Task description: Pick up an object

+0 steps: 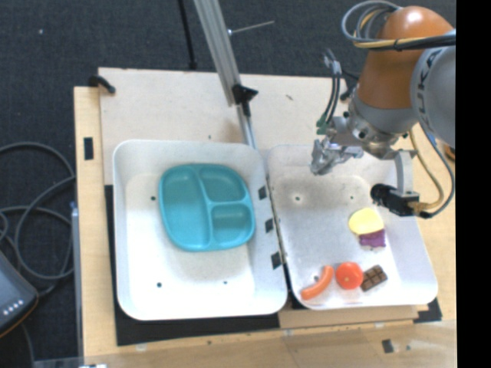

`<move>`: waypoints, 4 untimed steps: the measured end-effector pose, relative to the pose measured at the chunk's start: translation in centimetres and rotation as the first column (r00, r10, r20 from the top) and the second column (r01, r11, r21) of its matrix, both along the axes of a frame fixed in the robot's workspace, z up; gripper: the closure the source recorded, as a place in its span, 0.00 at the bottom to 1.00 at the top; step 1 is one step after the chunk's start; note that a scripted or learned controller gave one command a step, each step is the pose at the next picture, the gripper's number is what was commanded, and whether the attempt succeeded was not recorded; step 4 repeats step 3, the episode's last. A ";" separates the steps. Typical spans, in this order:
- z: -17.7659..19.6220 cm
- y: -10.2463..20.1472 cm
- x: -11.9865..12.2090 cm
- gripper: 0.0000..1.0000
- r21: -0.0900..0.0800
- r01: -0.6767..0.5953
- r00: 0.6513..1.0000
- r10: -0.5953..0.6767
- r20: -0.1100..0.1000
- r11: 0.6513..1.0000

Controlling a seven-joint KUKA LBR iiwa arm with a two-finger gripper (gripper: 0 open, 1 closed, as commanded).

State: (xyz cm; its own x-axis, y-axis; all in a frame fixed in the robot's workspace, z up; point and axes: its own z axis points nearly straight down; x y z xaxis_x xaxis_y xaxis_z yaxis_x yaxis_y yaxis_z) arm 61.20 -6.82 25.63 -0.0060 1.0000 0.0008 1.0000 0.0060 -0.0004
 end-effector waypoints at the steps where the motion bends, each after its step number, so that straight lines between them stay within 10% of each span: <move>1: -1.3 5.6 -0.2 1.00 0.000 -0.001 1.000 0.001 0.000 1.000; 3: -2.5 15.6 -1.7 1.00 0.001 -0.001 1.000 0.001 -0.001 1.000; 4: -2.5 15.6 -1.7 1.00 0.001 -0.001 1.000 0.001 -0.001 1.000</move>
